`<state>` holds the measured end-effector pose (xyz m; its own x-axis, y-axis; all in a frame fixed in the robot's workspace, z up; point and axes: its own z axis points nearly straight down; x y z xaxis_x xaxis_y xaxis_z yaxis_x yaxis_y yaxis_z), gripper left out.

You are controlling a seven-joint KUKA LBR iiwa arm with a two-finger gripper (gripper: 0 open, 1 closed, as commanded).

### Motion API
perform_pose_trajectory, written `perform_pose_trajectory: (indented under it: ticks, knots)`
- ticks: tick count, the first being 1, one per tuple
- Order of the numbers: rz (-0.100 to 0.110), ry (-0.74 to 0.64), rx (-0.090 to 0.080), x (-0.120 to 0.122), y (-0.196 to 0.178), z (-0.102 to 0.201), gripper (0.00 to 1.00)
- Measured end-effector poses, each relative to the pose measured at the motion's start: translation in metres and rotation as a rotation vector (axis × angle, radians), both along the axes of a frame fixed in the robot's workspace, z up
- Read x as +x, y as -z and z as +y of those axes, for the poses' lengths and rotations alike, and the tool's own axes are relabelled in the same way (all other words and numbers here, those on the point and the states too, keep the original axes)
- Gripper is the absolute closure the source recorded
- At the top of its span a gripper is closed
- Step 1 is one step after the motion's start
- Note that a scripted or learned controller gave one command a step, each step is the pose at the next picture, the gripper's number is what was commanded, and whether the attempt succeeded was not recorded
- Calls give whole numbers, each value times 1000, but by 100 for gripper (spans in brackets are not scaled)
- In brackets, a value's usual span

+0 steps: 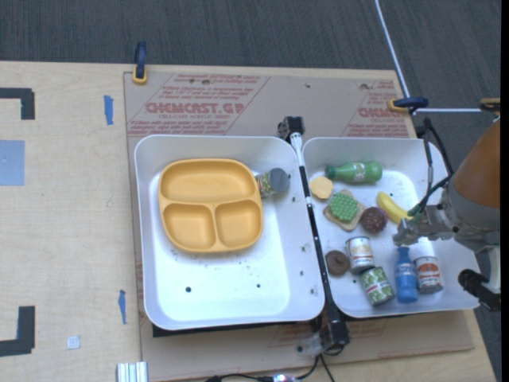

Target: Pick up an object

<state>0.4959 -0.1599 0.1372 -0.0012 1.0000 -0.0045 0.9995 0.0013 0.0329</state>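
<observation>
The right bin (pixel 453 297) holds several small items. At the back lies a green bottle (pixel 354 172), with a yellow round piece (pixel 321 187) and a green textured piece (pixel 343 207) in front of it. A banana (pixel 390 206) and a dark brown ball (pixel 374 220) lie near the middle. Closer to the front are a white can (pixel 361 253), a brown disc (pixel 337 262), a green can (pixel 377 285), a blue bottle (pixel 406 275) and a red-labelled can (pixel 428 275). My gripper (pixel 413 231) hangs low just right of the brown ball, above the blue bottle's top.
The left bin (pixel 223 293) bears a yellow divided plate (pixel 211 204), with a small can (pixel 274 183) lying at the plate's right edge. A ridge (pixel 310 221) separates the two bins. The arm's grey and orange body (pixel 481 181) covers the right bin's right side.
</observation>
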Motion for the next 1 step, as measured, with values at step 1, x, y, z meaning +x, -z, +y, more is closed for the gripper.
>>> perform_pose_trajectory:
  ticks: [1]
  knots:
    - [30, -1, 5, 14, -48, 97, 100]
